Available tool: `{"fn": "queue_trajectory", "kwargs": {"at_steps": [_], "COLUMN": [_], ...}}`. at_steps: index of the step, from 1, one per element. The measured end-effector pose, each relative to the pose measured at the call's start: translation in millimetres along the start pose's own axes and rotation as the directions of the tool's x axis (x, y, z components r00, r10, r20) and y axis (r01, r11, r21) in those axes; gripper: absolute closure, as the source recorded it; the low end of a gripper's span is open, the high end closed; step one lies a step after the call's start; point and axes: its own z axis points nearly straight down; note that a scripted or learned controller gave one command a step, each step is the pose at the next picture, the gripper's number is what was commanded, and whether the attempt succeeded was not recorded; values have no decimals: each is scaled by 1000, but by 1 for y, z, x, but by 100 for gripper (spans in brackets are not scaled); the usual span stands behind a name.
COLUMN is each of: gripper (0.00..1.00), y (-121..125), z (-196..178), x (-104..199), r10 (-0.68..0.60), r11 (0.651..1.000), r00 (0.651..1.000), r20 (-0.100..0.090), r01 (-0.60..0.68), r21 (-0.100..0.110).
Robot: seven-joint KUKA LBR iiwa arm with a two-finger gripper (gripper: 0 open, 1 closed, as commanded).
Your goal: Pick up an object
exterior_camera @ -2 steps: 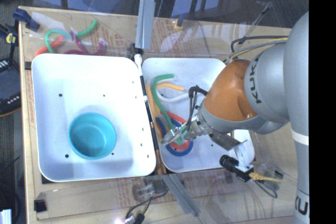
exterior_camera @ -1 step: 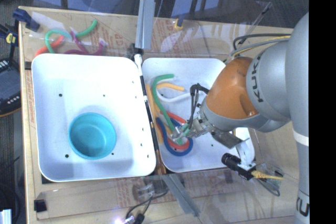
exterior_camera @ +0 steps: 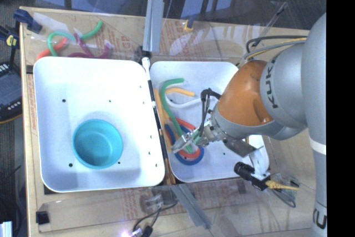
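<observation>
Two white bins [exterior_camera: 50,119]; a turquoise bowl [exterior_camera: 98,144] in the left one; green, yellow, orange and white tubes [exterior_camera: 176,98], a blue ring [exterior_camera: 188,156]; grey arm [exterior_camera: 294,91] with orange band

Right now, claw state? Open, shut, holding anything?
Claw: down in the right bin among the coloured pieces, over the blue ring. Open or shut: cannot be told; no grasp visible.

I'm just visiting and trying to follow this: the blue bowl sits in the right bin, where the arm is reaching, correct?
Not quite. The blue bowl sits in the left bin, by itself. The arm is reaching into the right bin, with its gripper down among the coloured pieces there. The camera view shows this.
</observation>
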Motion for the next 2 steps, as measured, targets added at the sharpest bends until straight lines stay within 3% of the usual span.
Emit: {"fn": "queue_trajectory", "kwargs": {"at_steps": [1,2], "gripper": [0,100], "y": [6,7], "z": [28,21], "x": [7,14], "r10": [88,76], "r11": [996,997], "r00": [996,997], "r20": [7,-9], "r01": [-88,-75], "r21": [2,12]}}
